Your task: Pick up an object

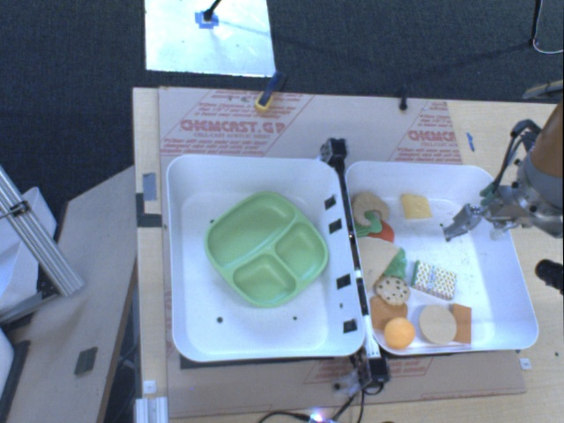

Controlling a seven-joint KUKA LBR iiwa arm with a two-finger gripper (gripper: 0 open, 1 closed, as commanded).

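My gripper (460, 222) hovers over the right bin (502, 276), fingers parted, nothing between them. The toy food (401, 298) sits clustered bottom-left, well apart — I'd say I risk closing on bare floor.

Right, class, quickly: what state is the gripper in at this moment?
Gripper: over the right bin, nothing between its fingers; open or shut cannot be told.
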